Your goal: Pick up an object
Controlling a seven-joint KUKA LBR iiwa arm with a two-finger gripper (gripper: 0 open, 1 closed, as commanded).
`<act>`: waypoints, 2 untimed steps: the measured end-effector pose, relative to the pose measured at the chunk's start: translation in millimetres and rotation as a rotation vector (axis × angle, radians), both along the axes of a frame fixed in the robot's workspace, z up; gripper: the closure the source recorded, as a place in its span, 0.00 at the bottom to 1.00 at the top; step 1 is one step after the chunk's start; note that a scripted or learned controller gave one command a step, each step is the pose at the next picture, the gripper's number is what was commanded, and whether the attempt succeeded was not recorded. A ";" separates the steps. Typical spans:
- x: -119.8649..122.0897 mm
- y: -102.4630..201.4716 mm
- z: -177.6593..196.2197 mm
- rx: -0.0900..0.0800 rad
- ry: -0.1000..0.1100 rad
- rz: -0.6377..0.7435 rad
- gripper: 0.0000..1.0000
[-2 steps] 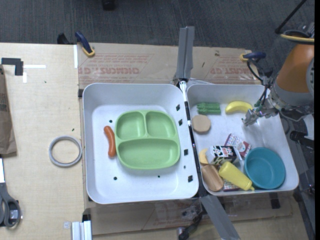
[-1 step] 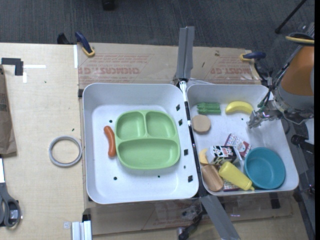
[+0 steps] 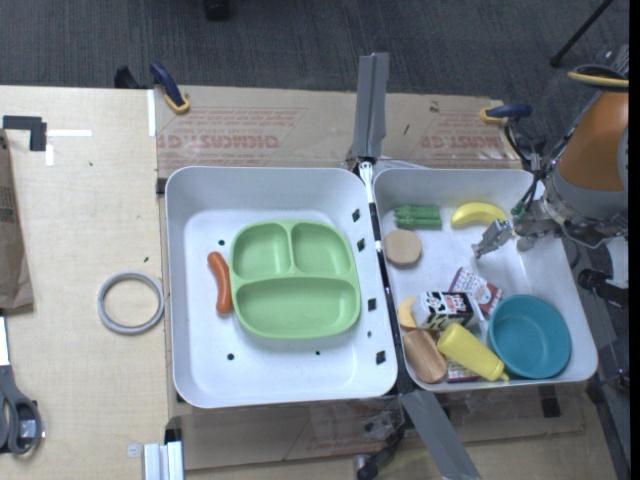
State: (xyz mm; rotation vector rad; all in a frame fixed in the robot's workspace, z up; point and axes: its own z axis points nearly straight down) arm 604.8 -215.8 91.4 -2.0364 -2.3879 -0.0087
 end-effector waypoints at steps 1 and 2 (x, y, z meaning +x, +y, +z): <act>51.5 36.0 1.7 -0.009 -0.003 0.191 0.00; 50.0 37.1 0.9 -0.009 0.000 0.234 0.00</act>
